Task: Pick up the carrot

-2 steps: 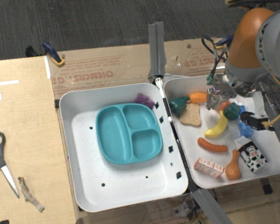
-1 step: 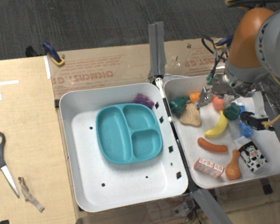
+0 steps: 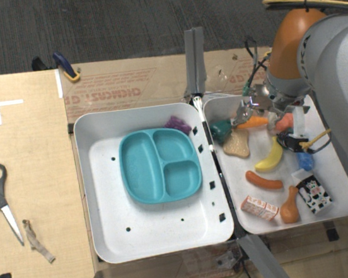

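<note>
- The carrot [image 3: 257, 120] lies at about twelve o'clock in the right bin [image 3: 339, 164], near its far wall.
- The claw [image 3: 246, 110] hovers at the carrot's nine-o'clock end; whether it is spread or pressed together, I cannot tell.
- Risk, as I judge it: the green toy [image 3: 221, 129] and the tan biscuit [image 3: 236, 146] crowd close by, so a closing grip could catch one instead or nudge the carrot against the wall.

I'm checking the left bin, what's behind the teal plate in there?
A purple item peeks out behind the teal divided plate, against the left bin's far wall. The plate's rim covers its lower part, so I can't identify it.
</note>
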